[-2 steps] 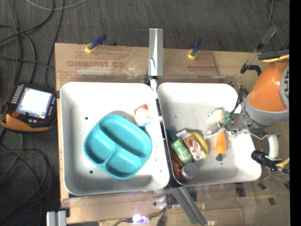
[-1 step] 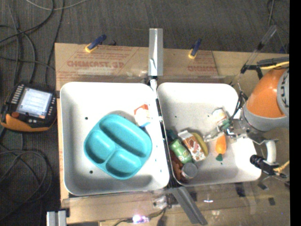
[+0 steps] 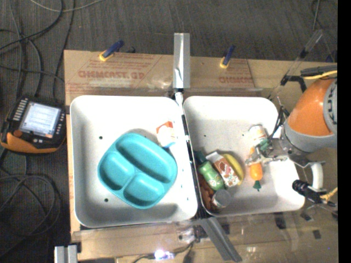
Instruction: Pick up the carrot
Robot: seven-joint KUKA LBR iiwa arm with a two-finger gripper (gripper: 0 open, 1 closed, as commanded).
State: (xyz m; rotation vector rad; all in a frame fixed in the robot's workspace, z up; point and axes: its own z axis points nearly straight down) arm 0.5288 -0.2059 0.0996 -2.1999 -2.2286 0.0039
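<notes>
The carrot (image 3: 255, 172) is a small orange piece with a green tip pointing toward the front. It is in the right bin (image 3: 230, 114), close to the right wall. My gripper (image 3: 262, 154) reaches in from the right, with the orange band of the arm behind it. Its metal tip stands directly over the carrot's upper end, touching or nearly touching it. Whether the carrot is lifted off the bin floor cannot be told.
Left of the carrot lie a yellow banana (image 3: 237, 166), a red and white carton (image 3: 225, 170), a green bottle (image 3: 210, 175) and a grey can (image 3: 221, 199). A pale small bottle (image 3: 256, 131) lies behind the gripper. The left bin (image 3: 88, 119) holds a teal divided plate (image 3: 138, 170) and a small red-white item (image 3: 165, 132).
</notes>
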